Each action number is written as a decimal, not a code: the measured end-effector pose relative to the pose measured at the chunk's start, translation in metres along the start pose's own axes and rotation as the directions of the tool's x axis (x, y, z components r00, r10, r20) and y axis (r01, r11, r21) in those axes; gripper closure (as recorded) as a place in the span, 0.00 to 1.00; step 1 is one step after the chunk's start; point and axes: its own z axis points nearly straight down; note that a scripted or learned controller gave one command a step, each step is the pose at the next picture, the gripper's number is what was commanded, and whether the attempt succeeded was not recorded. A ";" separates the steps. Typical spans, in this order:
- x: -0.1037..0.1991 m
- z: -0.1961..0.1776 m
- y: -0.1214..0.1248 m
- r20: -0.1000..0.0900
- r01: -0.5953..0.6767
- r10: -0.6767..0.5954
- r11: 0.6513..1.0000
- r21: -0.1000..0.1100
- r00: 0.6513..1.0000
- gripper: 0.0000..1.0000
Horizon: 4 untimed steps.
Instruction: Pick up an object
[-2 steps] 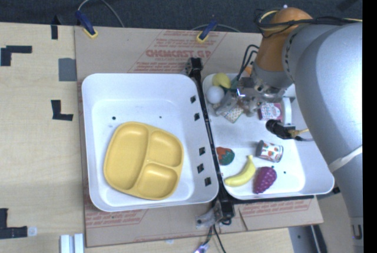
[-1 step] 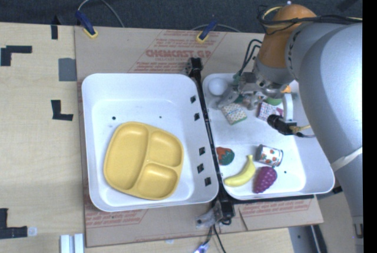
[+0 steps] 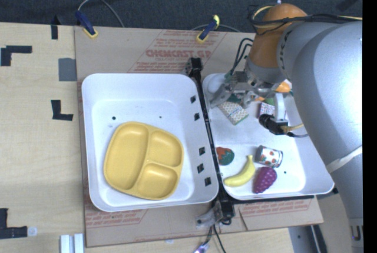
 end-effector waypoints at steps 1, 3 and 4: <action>-0.033 -0.001 0.001 0.000 0.000 0.000 1.000 -0.007 1.000 0.00; -0.050 -0.002 0.002 0.002 -0.001 0.001 1.000 -0.009 1.000 0.00; -0.040 -0.001 0.002 0.002 -0.001 0.001 1.000 -0.009 1.000 0.00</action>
